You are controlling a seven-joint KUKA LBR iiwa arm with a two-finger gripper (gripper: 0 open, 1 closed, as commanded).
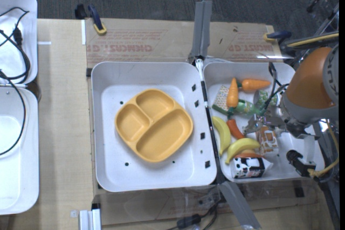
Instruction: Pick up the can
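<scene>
- The hand (262,125) sits low in the right bin (280,172), among the toy food; I cannot tell how it stands.
- The can (248,167), black-and-white cow-patterned, lies on its side near that bin's front edge, touching a banana (242,147).
- A yellow divided plate (154,125) rests in the left bin (102,132).

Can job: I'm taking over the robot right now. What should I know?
Gripper: low in the right bin, over the toy food; I can't tell whether it holds anything.
Can: probably the black-and-white spotted container, lying at the bin's near edge, next to a banana.
Done: the can is not lifted.
Left: grasp it and lift it out.
</scene>
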